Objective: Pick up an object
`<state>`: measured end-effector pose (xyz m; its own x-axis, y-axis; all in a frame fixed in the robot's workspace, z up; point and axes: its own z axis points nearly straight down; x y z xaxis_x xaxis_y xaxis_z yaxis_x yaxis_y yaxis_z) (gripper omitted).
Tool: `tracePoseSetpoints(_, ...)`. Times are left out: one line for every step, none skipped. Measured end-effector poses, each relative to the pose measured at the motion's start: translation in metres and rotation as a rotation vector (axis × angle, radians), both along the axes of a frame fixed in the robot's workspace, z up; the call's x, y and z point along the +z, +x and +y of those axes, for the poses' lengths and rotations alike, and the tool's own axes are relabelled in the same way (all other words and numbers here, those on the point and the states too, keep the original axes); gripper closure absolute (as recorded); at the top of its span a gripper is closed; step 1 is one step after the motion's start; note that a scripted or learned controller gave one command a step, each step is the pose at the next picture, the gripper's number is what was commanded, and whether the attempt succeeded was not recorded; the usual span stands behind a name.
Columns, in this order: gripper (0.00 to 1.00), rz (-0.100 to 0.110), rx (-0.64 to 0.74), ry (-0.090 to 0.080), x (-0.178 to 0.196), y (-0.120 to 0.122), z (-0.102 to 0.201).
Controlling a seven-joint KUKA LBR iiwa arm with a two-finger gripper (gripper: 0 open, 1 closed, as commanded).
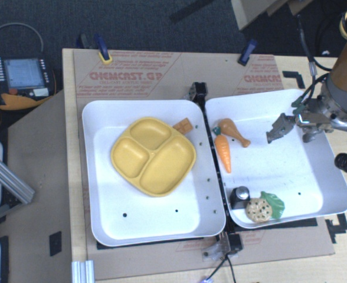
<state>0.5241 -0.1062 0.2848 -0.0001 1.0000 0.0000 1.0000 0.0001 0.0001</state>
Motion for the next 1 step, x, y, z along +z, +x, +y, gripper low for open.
tracePoseSetpoints(0.00, 0.004, -0.001, 0.001, -0.0435, 0.0025, 0.0068)
